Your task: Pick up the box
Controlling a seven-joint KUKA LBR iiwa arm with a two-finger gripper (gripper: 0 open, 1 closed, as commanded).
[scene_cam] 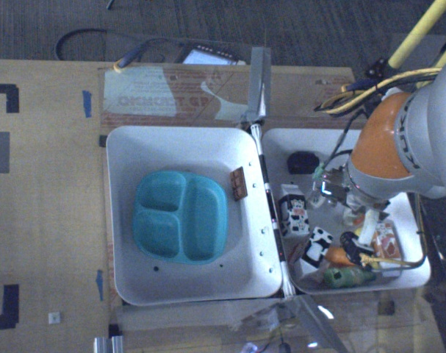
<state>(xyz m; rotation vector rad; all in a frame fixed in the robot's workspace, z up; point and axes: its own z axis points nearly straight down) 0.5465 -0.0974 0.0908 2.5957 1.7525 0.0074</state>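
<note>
Camera view: the box (294,214) (black-and-white, cow-patterned) lies in the right bin (421,267), just left of the tool (353,210), whose grip state I cannot tell.

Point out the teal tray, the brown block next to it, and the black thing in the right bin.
Teal tray (181,216), camera view, on its centre divider.
Brown block (239,183), camera view, on its middle.
Black thing (303,162), camera view, on its top.

A robotics lab: taped plywood bench (46,197), two white bins (120,197), loose cables (369,87) on grey carpet.
</note>
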